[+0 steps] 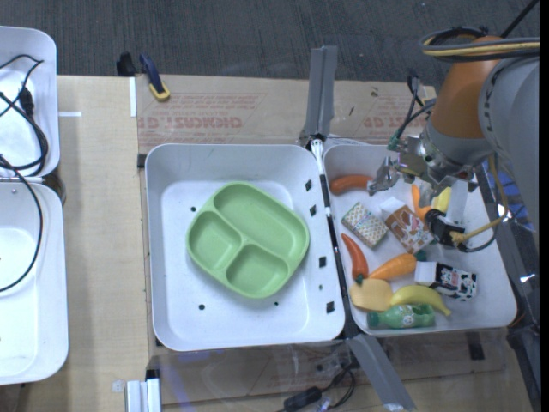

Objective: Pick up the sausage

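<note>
Nearest the camera, a green bottle-shaped toy (401, 318) lay along the front wall of the right bin (502, 318), with a banana (419, 297) just behind it. Further back, the gripper (388, 177) hung low over the rear part of that bin, its metal tip pointing toward the left; whether it was wide or narrow could not be told from this slanted view, and nothing showed as held. Just to its left lay the sausage (350, 183), reddish-orange, stretched crosswise near the back wall and close to the divider, apparently not yet lifted. The wrist seemed angled that way in order to come at the sausage from its free end. Outward from there, a patterned box (364, 226) and a brown snack packet (407, 228) sat in the middle of the bin, a red chili pepper (354, 255) beside the divider, a carrot (394, 268) touching a yellow slice (371, 296), and a black-and-white carton (455, 281) toward the right. The left bin (171, 307) carried a green divided plate (247, 240), well apart from the work, likely a place for sorted food
</note>
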### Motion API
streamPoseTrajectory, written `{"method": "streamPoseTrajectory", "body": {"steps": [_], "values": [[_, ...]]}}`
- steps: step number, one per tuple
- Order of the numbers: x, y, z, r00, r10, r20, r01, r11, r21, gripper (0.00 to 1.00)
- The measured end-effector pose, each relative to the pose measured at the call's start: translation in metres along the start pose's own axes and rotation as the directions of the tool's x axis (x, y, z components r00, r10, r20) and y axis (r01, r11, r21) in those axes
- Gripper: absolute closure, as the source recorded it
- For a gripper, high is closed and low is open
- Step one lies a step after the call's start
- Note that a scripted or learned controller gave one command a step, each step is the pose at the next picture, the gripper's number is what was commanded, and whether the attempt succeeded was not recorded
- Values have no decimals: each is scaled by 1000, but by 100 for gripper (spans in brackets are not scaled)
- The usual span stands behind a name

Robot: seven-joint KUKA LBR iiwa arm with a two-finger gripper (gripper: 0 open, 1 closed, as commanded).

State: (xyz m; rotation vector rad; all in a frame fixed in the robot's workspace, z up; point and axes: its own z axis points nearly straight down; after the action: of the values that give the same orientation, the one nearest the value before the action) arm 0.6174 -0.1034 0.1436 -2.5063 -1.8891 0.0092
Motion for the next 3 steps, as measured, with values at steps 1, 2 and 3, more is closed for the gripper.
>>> {"method": "streamPoseTrajectory", "body": {"steps": [1,2,3], "values": [[13,21,56,999,40,0,-40,999,0,0],[12,21,50,999,37,3,-37,999,5,100],[12,21,50,999,37,3,-37,999,5,0]]}}
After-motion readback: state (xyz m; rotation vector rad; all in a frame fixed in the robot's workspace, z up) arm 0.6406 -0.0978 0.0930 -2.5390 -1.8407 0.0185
